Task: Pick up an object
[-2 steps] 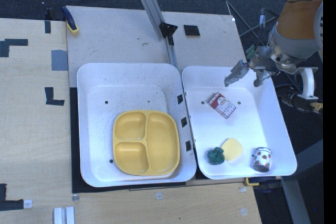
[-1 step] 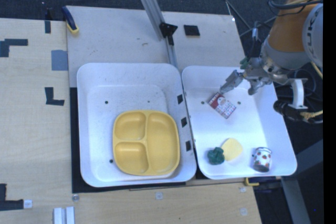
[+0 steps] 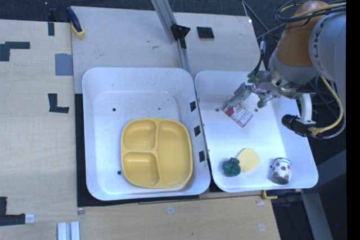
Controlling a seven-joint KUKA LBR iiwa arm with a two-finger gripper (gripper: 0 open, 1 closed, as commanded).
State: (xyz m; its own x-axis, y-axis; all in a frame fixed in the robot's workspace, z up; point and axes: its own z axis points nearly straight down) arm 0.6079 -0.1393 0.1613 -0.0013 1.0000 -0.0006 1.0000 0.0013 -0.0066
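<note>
We see the desk (image 3: 34,137) spanning the frame, with two shallow white bins side by side at its centre. The left bin (image 3: 101,87) holds a yellow divided plate (image 3: 157,153) in its lower half. The right bin (image 3: 214,87) carries the smaller things. The grey arm (image 3: 332,48) with its orange band enters from the upper right of the frame, and its gripper (image 3: 243,99) reaches down into the upper middle of the right bin. Just below its tip lies a small red-and-white packet (image 3: 240,115), touching or nearly touching the gripper; we cannot tell whether the gripper is released or clenched, nor whether the packet sits between its fingers. Along the lower edge of that bin we find a yellow block (image 3: 249,159), a green lump (image 3: 230,166) just to its left, and a small white-and-red object (image 3: 280,170) in the lower right corner.
</note>
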